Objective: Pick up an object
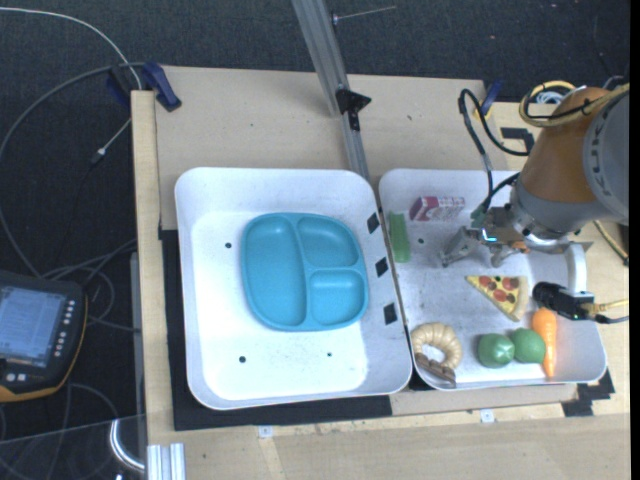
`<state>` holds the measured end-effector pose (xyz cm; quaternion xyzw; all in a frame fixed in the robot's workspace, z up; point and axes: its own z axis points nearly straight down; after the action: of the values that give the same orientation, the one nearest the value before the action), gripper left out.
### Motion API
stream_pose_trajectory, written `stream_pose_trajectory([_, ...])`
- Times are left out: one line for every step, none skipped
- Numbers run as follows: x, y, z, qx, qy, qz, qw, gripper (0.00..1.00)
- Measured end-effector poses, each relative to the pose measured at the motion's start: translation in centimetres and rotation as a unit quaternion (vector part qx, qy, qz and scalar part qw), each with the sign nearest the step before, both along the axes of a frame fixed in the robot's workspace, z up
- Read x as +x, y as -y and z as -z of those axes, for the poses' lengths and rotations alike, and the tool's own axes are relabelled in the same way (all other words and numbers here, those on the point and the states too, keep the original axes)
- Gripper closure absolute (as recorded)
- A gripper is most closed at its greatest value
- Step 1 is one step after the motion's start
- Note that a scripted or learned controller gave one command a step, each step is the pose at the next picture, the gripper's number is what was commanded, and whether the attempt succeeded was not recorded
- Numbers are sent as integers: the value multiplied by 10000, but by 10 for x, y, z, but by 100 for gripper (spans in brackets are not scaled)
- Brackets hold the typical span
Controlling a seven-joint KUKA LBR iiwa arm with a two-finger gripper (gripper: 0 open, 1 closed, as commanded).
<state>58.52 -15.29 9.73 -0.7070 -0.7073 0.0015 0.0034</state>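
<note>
Nearest the lens, a bagel (437,349) and two green vegetables (511,348) lie well below the claw (484,249). Its fingers look spread, pinching nothing, though the view is too coarse to be sure. Just below it, slightly right, lies the pizza slice (499,290): probably light, stiff and flat, best gripped across its narrow width.

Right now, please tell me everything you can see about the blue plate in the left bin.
The blue plate is a light blue divided plate that looks like smooth plastic, with rounded corners. Raised ridges split it into three sections: one long section on the left, two smaller ones on the right. It lies flat near the middle of the left bin, slightly turned, and nothing else touches it.
</note>
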Motion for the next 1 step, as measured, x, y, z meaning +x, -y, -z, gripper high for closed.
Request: stream_pose_trajectory([2, 0, -14, -3, 34, -4, 10000, 100])
